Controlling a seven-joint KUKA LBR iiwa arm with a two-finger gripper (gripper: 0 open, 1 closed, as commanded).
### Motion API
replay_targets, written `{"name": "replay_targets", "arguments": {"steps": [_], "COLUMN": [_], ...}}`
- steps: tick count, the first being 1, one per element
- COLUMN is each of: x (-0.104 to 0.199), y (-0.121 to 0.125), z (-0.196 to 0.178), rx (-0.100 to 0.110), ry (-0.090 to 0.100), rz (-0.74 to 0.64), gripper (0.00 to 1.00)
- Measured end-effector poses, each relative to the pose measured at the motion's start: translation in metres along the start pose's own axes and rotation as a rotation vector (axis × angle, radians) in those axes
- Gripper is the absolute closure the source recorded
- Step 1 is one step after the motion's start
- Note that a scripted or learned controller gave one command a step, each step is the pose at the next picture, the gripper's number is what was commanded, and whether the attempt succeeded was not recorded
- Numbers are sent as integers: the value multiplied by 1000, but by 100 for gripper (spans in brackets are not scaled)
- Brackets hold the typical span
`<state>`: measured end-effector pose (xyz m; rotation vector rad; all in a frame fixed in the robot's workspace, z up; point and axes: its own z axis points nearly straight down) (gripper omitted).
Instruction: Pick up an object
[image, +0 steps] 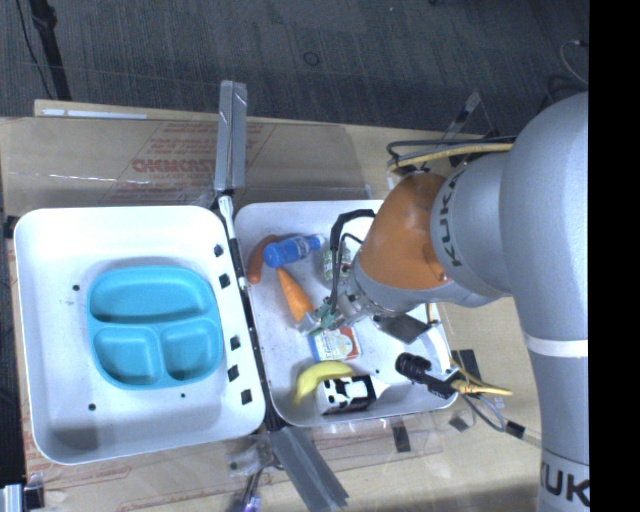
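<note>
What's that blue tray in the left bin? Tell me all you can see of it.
The tray is light blue, looks like smooth plastic, and has rounded corners. It is split into three compartments: one long one across the far side and two smaller ones nearer the camera. It lies flat and upright, slightly askew, in the middle of the left bin. Nothing rests in it.

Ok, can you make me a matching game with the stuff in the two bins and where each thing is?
Things:
1. blue tray
2. banana
3. carrot
4. water bottle

Places:
A. near the front edge of the right bin
B. near the back of the right bin
C. in the left bin
D. middle of the right bin, left of the tool

Pairs: 1-C, 2-A, 3-D, 4-B
</note>
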<state>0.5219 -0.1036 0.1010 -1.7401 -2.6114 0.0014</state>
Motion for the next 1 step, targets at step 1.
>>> {"name": "replay_targets", "arguments": {"steps": [1], "x": [22], "y": [72], "z": [-111], "rx": [-1], "ry": [-2], "rz": [153], "gripper": [100]}}
